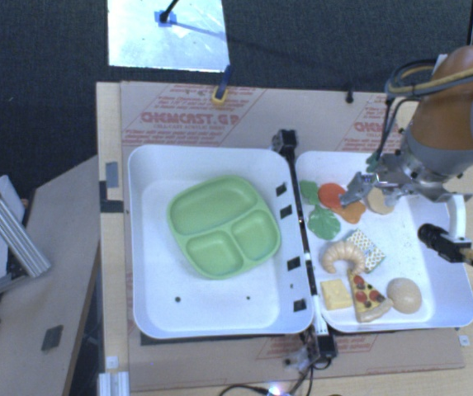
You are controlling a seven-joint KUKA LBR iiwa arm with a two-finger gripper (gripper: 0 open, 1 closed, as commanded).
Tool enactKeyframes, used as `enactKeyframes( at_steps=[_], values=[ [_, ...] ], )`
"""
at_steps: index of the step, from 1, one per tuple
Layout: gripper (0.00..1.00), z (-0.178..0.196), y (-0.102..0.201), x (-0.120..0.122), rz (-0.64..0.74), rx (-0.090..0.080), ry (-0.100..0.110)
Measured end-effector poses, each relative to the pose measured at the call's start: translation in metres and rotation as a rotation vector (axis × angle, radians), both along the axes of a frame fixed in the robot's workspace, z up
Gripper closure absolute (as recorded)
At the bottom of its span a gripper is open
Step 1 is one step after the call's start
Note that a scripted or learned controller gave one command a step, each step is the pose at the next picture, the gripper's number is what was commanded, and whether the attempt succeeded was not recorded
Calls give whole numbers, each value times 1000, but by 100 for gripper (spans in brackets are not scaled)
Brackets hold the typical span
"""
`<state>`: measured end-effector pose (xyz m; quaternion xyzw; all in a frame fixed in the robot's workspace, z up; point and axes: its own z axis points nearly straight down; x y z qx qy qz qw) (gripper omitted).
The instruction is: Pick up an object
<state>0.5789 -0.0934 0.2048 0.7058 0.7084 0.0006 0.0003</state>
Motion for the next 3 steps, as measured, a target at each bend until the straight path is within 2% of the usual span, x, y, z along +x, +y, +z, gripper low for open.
enactKeyframes(
  at_steps=[3],
  values=[
    [0,-121,2,0,-4,0,1]
  ],
)
